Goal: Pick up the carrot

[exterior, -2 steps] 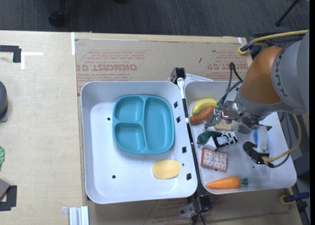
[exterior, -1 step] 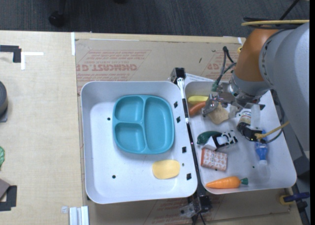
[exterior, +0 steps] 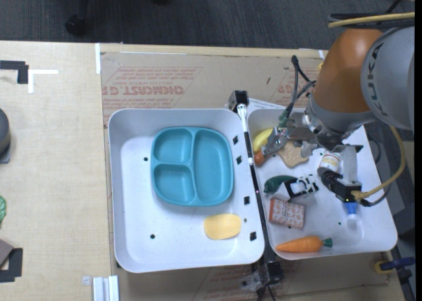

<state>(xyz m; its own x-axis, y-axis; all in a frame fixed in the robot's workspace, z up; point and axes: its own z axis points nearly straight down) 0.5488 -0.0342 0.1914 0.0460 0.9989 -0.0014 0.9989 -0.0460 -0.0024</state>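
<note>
- The carrot (exterior: 302,245) lies flat along the near edge of the right bin (exterior: 381,224), its orange tip pointing left and its green stub to the right.
- Nothing touches it; it lies apart from the other things in that bin.
- Just behind it sits a small reddish box (exterior: 287,213), and behind that a green and black-and-white toy (exterior: 292,186).
- Farther back in the same bin are a banana (exterior: 263,138) and a tan, cookie-like piece (exterior: 292,155), with a small orange-red thing (exterior: 259,159) beside them near the bin's left wall.
- A small bottle with a blue cap (exterior: 350,210) lies toward the right side of the bin.
- The gripper (exterior: 279,137) hangs over the far left part of the right bin, by the banana and well apart from the carrot.
- I cannot tell from here how its claw stands, and I see nothing held in it.
- The arm (exterior: 359,79), grey with its orange band, comes in from the right above the bin's far half, cables trailing off it.
- The left bin (exterior: 125,227) holds a teal divided plate (exterior: 193,165) and, nearer the front, a pale yellow oval piece (exterior: 222,226).
- Both bins rest on a cardboard sheet (exterior: 171,82) on the bench.
</note>
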